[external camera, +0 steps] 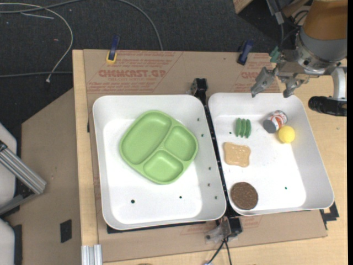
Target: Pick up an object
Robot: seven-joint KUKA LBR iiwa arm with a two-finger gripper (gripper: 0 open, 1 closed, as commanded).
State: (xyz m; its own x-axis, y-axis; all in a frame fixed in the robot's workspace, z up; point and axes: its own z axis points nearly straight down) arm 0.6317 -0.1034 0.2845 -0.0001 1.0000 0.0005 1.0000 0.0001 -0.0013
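Observation:
My gripper (273,88) hangs open above the far edge of the right bin (309,170), its two fingers spread apart with nothing between them. Below it in that bin lie a small red-and-white can (274,121) on its side and a yellow ball (286,134) just to its right. Green beans (242,127) rest near the bin's left wall. A tan slice of toast (236,154) lies below them, and a round brown patty (244,195) sits at the front.
The left bin (110,192) holds a green three-part plate (159,146). A black clamp (199,87) sits between the bins at the back. Blue clips (113,47) (245,52) pin the cardboard bench cover. Cables cross the dark floor beyond.

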